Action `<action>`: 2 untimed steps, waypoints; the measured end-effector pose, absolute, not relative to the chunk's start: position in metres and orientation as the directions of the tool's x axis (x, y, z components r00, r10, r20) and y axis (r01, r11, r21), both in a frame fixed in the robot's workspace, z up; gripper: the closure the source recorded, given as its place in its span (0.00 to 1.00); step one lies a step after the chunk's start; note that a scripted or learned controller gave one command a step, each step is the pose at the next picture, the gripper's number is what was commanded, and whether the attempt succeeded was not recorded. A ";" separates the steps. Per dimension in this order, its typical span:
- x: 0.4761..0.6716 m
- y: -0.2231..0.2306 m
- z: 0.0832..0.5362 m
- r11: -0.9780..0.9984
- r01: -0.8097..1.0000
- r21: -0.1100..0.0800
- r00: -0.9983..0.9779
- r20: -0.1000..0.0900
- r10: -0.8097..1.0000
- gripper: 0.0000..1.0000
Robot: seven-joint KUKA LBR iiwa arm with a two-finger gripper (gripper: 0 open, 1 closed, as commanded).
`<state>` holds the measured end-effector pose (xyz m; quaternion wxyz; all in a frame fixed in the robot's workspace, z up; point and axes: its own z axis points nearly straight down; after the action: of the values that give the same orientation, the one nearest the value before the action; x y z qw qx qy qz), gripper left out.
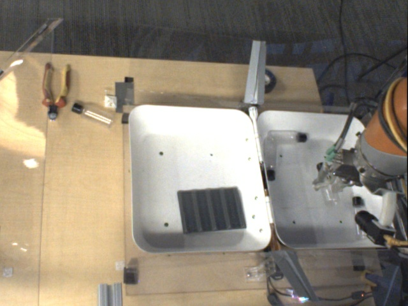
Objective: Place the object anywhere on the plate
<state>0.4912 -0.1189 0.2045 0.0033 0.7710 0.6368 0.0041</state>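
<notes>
Gripper [328, 182] is hanging low over the right half of the right bin [287, 231], pale and blurred against the white floor; jaws are not reading clearly, so I cannot tell whether they are apart or together, and nothing is showing between them. Arm [382, 139] is reaching in from the right edge, its orange band sitting above the wrist. Right bin is holding three small dark bits: a small dark piece [301, 137] lying near the back wall, a second dark piece [270, 174] sitting against the left wall, and a third dark piece [357, 201] lying just right of the gripper and nearer the front. Which of these is the task's object is not telling from here; all three are lying in the right bin, well apart from the plate. Left bin [191, 132] is holding one thing, the plate [211, 210], a dark ribbed rectangle lying flat near the front wall, right of centre, with bare white floor stretching behind it and to its left. The two bins are sitting side by side, rims touching, with a grey upright post [257, 72] standing at the back of the seam. Bench [70, 190] is running wide to the left of the bins; red-handled pliers [55, 89] and a small clear tube [92, 113] are lying at its far back left. Count: two bins, one plate, three dark pieces, one gripper.
</notes>
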 end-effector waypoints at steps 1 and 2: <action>0.510 -0.070 0.233 0.055 0.998 0.005 -0.055 0.000 0.998 1.00; 0.571 -0.026 0.250 0.514 0.858 0.007 -0.514 -0.005 0.858 1.00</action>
<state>0.5711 -0.0262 0.2501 0.0038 0.4929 0.8701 0.0021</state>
